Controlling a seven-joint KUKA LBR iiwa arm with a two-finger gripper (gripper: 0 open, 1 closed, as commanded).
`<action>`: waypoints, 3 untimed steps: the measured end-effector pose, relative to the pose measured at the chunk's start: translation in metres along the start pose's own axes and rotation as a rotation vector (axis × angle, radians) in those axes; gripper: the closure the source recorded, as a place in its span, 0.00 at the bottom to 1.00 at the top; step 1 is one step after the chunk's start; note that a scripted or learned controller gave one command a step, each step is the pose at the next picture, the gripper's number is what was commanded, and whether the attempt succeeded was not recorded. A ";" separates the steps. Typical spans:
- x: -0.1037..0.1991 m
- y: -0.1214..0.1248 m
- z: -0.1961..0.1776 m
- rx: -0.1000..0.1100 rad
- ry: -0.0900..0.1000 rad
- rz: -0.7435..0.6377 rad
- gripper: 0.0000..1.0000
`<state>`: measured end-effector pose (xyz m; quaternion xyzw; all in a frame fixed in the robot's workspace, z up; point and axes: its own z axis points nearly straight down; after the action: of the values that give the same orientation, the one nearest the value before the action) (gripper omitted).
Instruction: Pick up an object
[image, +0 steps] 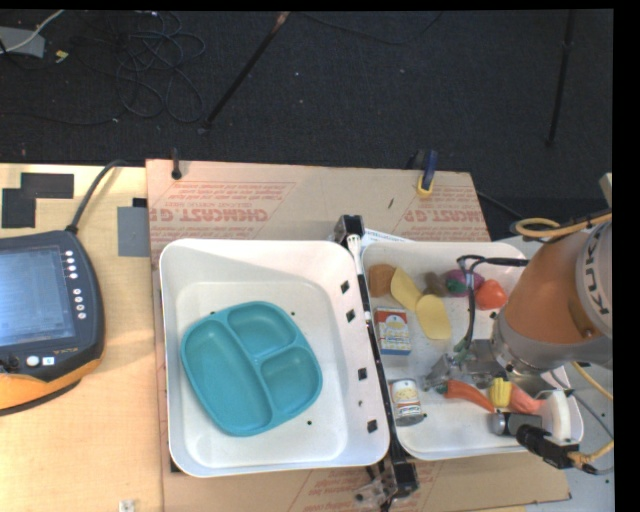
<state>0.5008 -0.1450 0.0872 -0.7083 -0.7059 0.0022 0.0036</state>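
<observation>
1. We take the small white-and-red carton (394, 331) standing in the right white bin (440, 446) as our landmark; everything below is placed from it.
2. To the carton's right and slightly lower, the two-finger gripper (452, 368) hangs low over the bin floor, under the grey arm with its orange band (553, 300). We cannot tell how far it is open, and we see nothing held in it.
3. Just below and right of the gripper, further right of the carton, lies a slim orange carrot-shaped toy (472, 393), the likeliest thing to pick. We judge it light, stiff plastic, smooth and prone to roll, so a grip across its thicker middle should hold best.
4. Directly below the carton stands a small labelled can (406, 399); it looks rigid and round, so it may slip unless taken across its sides.
5. Above and right of the carton lie two pale yellow rounded pieces (420, 303), probably light toy food.
6. Far left of the carton, in the left white bin (200, 270), rests a teal divided plastic plate (251, 367).
</observation>
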 end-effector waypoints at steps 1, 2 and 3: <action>-0.001 0.004 -0.011 -0.005 0.000 0.004 1.00; 0.057 0.050 -0.048 -0.011 0.000 -0.010 1.00; 0.054 0.047 -0.046 -0.005 -0.001 -0.004 0.00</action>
<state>0.5485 -0.0917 0.1327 -0.7070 -0.7072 0.0008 0.0015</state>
